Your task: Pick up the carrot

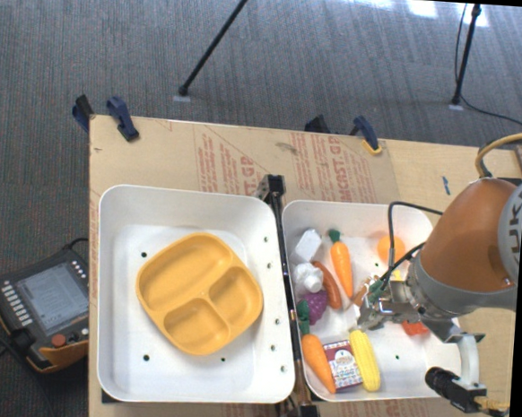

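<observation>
Overhead, tapered orange carrot [341, 265] lying in smooth white bin [421, 227], metal tool [375, 304] beside it, grip unreadable.

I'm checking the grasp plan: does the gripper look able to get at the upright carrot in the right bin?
Probably yes. The carrot lies uncovered on top, with the gripper just to its right. A hot dog close alongside may crowd the fingers.

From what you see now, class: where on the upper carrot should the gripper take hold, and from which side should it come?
Grip the upper carrot across its thick orange middle, coming straight down from above. It lies flat, green top towards the bin's far wall, so its long sides are the ones to pinch. The hot dog crowds its left side, so a mid-body hold looks safest. The gripper sits to its right.
</observation>
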`<state>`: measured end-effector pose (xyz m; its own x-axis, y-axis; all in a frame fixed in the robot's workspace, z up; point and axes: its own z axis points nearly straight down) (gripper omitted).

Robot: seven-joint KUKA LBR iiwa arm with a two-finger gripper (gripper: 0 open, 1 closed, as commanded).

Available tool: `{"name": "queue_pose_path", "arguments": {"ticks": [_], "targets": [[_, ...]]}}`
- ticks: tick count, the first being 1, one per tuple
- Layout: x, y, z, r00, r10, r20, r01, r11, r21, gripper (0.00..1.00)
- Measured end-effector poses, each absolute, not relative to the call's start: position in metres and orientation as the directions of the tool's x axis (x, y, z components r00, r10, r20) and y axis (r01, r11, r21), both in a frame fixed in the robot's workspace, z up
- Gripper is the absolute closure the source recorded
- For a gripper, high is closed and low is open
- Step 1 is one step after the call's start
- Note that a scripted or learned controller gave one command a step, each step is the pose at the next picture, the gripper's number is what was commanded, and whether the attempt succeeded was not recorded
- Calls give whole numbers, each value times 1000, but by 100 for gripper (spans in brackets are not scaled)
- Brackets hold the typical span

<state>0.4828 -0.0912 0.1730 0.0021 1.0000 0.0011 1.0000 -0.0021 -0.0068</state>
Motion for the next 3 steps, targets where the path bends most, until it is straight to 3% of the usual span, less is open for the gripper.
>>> {"name": "queue_pose_path", "arguments": {"ticks": [1, 2, 3], "targets": [[476, -56, 214, -2, 1000, 1, 1000, 2, -4, 100], [476, -104, 217, 1, 1000, 1, 1000, -1, -4, 100], [476, -77, 216, -2, 1000, 2, 1000, 2, -5, 100]]}}
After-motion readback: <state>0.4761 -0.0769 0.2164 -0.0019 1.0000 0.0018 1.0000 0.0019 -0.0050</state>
